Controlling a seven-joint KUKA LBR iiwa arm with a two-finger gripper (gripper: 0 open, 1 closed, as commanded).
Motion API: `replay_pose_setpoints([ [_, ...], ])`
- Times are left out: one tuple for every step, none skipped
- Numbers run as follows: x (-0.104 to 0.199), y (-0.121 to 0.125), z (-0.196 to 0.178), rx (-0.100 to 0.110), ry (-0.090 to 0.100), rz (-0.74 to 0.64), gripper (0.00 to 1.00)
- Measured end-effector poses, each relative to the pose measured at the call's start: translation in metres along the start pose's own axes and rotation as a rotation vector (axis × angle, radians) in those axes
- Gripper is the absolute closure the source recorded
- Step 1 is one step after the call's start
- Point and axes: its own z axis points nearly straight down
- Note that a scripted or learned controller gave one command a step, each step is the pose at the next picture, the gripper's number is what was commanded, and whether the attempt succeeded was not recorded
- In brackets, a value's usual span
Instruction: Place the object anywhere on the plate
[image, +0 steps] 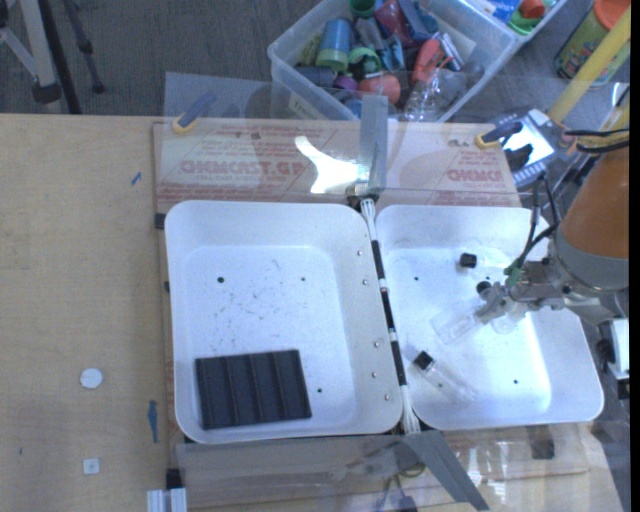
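Observation:
A black ribbed plate (250, 388) lies flat in the front left corner of the left bin (190, 240). In the right bin (570, 390) a clear vial with a black cap (436, 370) lies near the front left. A second clear piece (453, 325) rests in the middle. A small black piece (466, 261) sits toward the back. My gripper (494, 302) is low over the middle of the right bin, just right of the second clear piece. Whether it touches that piece is unclear.
A ridge (383, 290) separates the two bins. Behind them stands a clear tub (400, 50) with several colourful toys. The wooden bench (70, 250) stretches to the left, with a small white disc (91, 378) on it.

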Motion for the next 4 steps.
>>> replay_pose_setpoints([
  [0.072,0.052,-0.010,-0.005,-0.003,-0.249,1.00],
  [0.128,0.085,-0.032,-0.004,-0.002,0.072,1.00],
  [0.203,0.124,-0.010,-0.003,-0.002,0.123,1.00],
  [0.256,0.146,0.044,0.003,-0.003,0.086,1.00],
])
